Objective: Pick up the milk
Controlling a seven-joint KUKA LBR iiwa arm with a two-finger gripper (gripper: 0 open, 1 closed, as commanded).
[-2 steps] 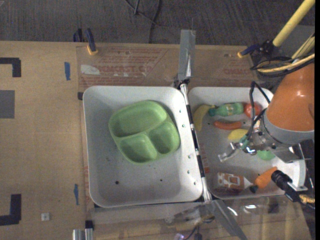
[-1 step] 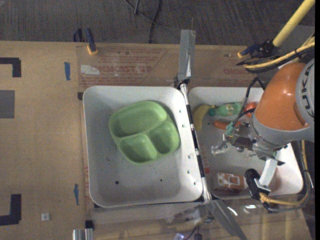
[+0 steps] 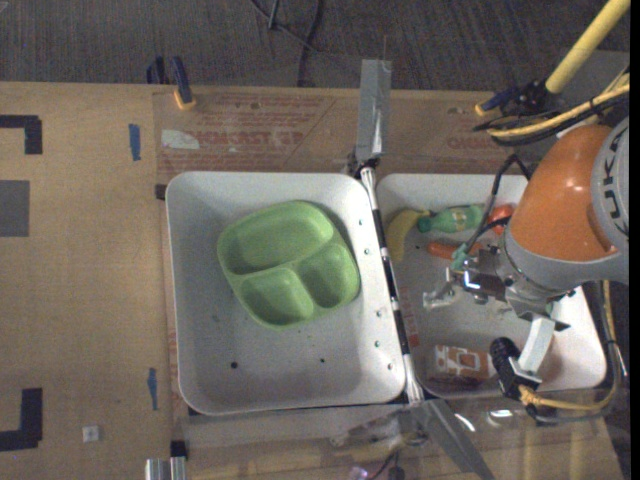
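Observation:
A small white and brown carton (image 3: pixel 460 360), which looks like the milk, lies flat near the front edge of the right bin (image 3: pixel 590 368). My gripper (image 3: pixel 447 290) hangs over the middle of that bin, behind the carton and apart from it. The grey arm with its orange band (image 3: pixel 565 208) covers the bin's right side. Nothing shows in the gripper's hold.
At the back of the right bin lie a yellow banana (image 3: pixel 402 230), a green bottle (image 3: pixel 455 218) and an orange piece (image 3: pixel 443 251). The left bin (image 3: pixel 200 348) holds a green divided plate (image 3: pixel 290 263). A black fitting with a yellow cable (image 3: pixel 512 363) sits right of the carton.

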